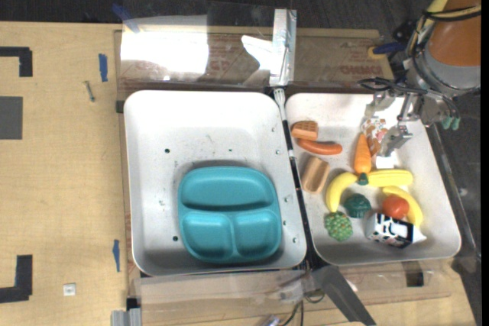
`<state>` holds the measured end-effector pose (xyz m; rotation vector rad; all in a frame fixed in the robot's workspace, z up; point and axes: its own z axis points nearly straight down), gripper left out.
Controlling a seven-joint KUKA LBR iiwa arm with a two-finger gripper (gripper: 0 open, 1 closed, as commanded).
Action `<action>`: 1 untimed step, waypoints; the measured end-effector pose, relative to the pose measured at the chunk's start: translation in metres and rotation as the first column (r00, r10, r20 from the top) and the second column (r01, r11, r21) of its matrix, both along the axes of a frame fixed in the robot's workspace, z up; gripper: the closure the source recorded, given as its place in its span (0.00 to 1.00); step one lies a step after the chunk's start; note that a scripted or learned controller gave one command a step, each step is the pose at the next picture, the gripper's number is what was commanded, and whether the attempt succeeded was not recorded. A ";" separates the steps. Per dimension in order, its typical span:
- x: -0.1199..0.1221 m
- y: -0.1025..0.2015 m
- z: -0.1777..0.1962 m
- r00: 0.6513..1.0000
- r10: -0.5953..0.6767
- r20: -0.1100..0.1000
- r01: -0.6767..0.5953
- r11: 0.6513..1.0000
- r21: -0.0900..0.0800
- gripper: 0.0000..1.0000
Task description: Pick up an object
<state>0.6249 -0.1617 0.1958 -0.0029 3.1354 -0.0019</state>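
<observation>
The right bin (445, 234) holds several toy foods: an orange carrot (362, 154), a hot dog (317, 146), a bread roll (314, 174), yellow bananas (338, 189), a red tomato (395, 206), green broccoli (338, 226) and a black-and-white piece (393, 229). My gripper (386, 135) hangs over the bin's upper right part, just right of the carrot and above a banana (390, 178). Its two fingers stand apart with nothing between them. The grey arm with its orange band (457, 42) comes in from the right.
The left bin (153, 133) carries a teal divided plate (229, 214) in its lower half. A clear plastic sheet (199, 46) and cardboard lie behind both bins. A ridge (289, 164) separates the bins.
</observation>
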 end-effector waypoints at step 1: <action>0.000 -0.017 -0.097 0.994 -0.111 0.002 0.111 0.994 0.001 0.00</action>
